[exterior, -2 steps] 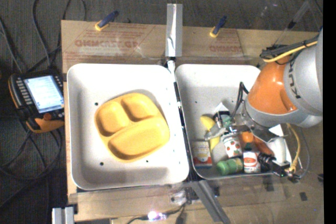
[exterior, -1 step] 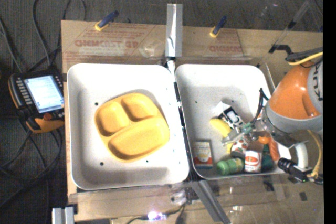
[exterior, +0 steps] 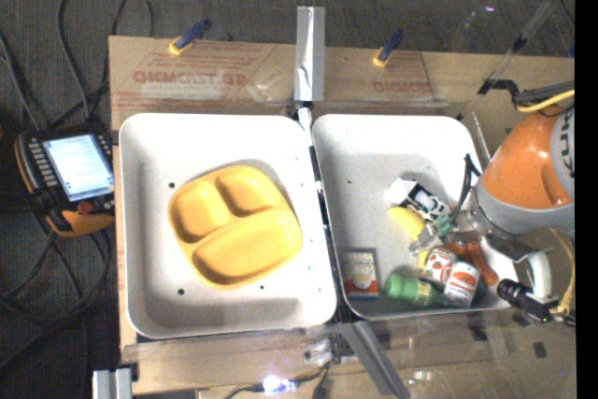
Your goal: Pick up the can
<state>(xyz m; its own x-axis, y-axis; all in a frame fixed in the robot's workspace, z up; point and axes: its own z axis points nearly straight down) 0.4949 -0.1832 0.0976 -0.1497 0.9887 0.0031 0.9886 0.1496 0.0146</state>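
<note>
1. A yellow divided tray (exterior: pixel 235 224) fills the left bin (exterior: pixel 140 201).
2. The can (exterior: pixel 452 277), red-labelled, lies tilted among clutter at the right bin's (exterior: pixel 374 154) near edge. Likely stiff, light and slippery; take it across the round body.
3. The end effector (exterior: pixel 448 224) hangs just above it; its grip state cannot be told.

Both bins (exterior: pixel 140 201) are plain white. The left one carries a yellow divided tray (exterior: pixel 235 223). In the right sit a can (exterior: pixel 450 274) with a red-and-white label (tomatoes printed on it, I think), a green bottle (exterior: pixel 411 287) and a yellow banana (exterior: pixel 405 220). The arm (exterior: pixel 528 173) is orange and grey.
</note>
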